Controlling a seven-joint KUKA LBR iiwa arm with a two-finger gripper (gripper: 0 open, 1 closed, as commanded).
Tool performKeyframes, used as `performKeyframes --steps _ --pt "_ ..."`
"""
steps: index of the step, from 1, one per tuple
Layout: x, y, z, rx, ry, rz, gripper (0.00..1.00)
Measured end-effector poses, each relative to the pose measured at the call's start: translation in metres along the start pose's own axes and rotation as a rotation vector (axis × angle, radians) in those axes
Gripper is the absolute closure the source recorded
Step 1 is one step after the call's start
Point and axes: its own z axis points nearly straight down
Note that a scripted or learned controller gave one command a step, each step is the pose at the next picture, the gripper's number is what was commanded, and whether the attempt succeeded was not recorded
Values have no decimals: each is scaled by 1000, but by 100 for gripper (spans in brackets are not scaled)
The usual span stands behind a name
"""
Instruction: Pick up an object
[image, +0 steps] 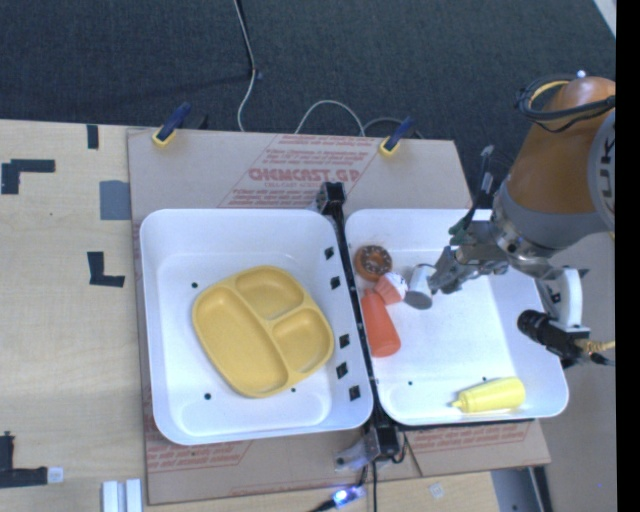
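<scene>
the approach is under way: the grey two-finger gripper (420, 288) hangs low in the right shallow white bin (530, 400), just beside the orange carrot-shaped toy (379, 322) against the divider. next it must settle over the toy and close. whether the fingers are open or shut cannot be told; nothing visibly sits between them.

Red print on the cardboard sheet (300, 175) under the bins, at twelve o'clock, reads roughly "CHEMCAST GP"; the smaller red lines are too blurred to read
</scene>
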Motion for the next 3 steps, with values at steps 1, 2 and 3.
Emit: performKeyframes --steps 1,2,3 --pt "48 0 1 1 1 0 100" --pt "95 9 20 3 0 1 100" --pt "146 13 39 3 0 0 100"
